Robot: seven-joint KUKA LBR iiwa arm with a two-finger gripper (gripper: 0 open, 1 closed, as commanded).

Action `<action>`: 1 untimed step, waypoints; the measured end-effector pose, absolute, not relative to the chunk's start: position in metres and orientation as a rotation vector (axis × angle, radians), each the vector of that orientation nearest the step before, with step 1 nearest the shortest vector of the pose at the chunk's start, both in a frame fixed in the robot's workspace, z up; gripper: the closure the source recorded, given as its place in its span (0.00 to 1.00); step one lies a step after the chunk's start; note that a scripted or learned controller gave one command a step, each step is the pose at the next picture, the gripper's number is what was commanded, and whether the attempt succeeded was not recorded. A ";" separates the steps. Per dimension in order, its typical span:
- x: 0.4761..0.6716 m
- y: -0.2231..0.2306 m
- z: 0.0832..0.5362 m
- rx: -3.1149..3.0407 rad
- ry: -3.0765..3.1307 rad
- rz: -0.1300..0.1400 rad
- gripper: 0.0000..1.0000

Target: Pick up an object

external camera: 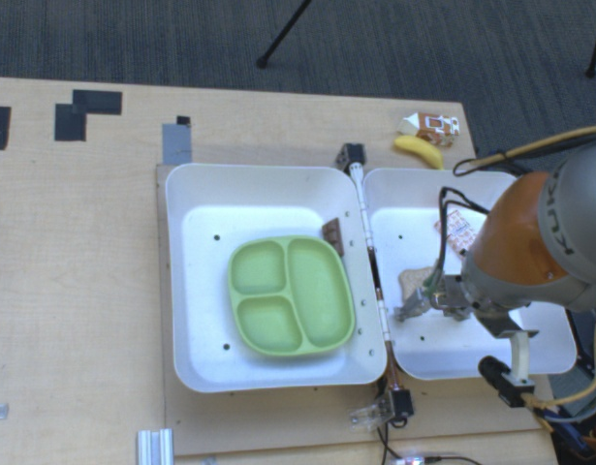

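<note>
Gripper (411, 308): low in right bin (404, 356), beside tan scrap (413, 281); finger opening cannot be told. Step: closing in. Next: settle over scrap, shut, lift. Left bin: green plate (291, 296).

Here's the arm (559, 231): bulky, rounded grey casing with a broad glossy orange band (516, 235) above the wrist. Behind the fingers sits a darker grey wrist block. A thin black cable (451, 198) loops above the band, and a yellow-and-black cable (530, 151) arcs over the grey shell. The gripper (411, 307) is dull metallic grey.
</note>
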State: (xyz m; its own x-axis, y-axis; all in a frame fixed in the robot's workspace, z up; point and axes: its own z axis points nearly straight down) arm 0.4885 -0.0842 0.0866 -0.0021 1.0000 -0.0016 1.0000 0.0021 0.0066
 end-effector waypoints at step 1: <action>0.491 -0.084 0.098 2.209 2.220 0.012 1.00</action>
State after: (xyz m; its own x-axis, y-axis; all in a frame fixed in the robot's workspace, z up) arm 0.4909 -0.0838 0.0981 -0.0046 1.0000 -0.0013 0.9999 0.0046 0.0126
